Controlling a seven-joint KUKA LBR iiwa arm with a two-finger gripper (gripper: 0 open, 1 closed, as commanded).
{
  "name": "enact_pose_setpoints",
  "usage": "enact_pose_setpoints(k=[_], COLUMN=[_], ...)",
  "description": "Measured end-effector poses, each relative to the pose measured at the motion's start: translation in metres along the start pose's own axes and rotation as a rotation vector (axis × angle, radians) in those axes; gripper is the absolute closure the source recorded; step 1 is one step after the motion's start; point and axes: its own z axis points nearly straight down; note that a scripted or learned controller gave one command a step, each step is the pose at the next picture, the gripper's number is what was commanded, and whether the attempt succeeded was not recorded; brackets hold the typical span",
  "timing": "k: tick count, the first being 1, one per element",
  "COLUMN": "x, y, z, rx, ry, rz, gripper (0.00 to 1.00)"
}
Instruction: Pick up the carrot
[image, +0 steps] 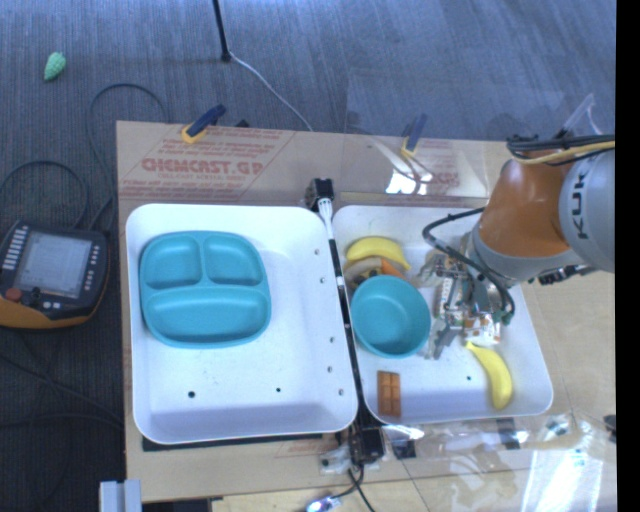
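I observed the gripper just right of the teal bowl; jaw state indeterminable. The carrot lay below that bowl.

Brown bench carries two white bins: one under the gripper, right bin; left bin well beyond it.

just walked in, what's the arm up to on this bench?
The grey arm reaches in over the right bin, its gripper low beside the blue bowl. Nothing shows between its fingers. That bin also holds a banana above the bowl, another banana near the gripper, and an orange stick, likely the carrot, lying untouched below the bowl. The left bin holds a blue divided plate.
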Motion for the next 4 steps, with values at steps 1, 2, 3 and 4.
enact_pose_setpoints(k=[1, 2, 3, 4], x=[-0.07, -0.076, -0.033, 0.007], y=[0.04, 0.044, 0.05, 0.003], z=[0.01, -0.003, 0.006, 0.006], rx=[0.015, 0.011, 0.004, 0.001], ry=[0.011, -0.012, -0.015, -0.012], rz=[-0.007, -0.01, 0.015, -0.004], gripper=[0.0, 1.0, 1.0, 1.0])
